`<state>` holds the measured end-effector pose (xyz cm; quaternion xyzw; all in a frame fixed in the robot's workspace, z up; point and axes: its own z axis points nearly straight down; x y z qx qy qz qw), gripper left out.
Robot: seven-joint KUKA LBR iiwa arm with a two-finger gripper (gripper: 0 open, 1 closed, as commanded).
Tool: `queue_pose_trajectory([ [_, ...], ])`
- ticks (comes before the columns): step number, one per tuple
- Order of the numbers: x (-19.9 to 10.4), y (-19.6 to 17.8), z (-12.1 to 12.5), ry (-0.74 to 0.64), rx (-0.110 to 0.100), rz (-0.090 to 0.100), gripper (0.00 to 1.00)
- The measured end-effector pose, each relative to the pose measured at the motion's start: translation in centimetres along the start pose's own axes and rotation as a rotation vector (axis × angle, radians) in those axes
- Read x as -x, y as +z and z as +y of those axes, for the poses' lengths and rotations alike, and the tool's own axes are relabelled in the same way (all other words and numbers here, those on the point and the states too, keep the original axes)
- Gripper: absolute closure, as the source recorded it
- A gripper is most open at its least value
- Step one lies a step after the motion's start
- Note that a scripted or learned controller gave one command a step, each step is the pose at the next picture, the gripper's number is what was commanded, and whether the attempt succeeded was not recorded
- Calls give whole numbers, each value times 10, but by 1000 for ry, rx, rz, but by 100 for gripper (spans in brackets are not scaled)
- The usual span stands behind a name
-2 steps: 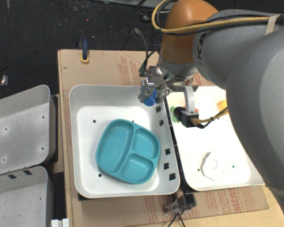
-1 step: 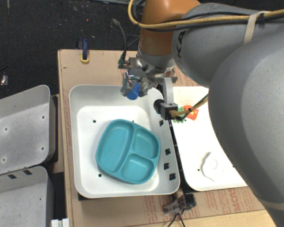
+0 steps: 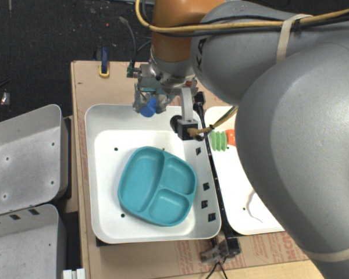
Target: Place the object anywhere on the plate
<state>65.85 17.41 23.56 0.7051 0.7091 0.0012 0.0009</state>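
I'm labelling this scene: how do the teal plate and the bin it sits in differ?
The divided plate is teal; the left bin is white. The plate is split into three compartments; the bin has one flat floor. The plate is smaller and lies turned at an angle; the bin lies square to the bench. Both are shallow with rounded corners.

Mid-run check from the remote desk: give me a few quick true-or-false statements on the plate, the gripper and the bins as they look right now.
1. The teal plate lies in the left bin. True.
2. The plate has one undivided well. False: ridges split it into three compartments.
3. The gripper is above the plate's centre. False: it is over the bin's far edge, beyond the plate.
4. An orange and green object lies in the right bin. True.
5. Something blue shows at the gripper. True.
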Motion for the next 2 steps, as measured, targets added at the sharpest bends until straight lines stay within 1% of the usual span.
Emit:
queue_pose_trajectory([
  [1,-8,12,-12,2,-5,-2,100],
  [2,-7,12,-12,3,-4,-2,0],
])
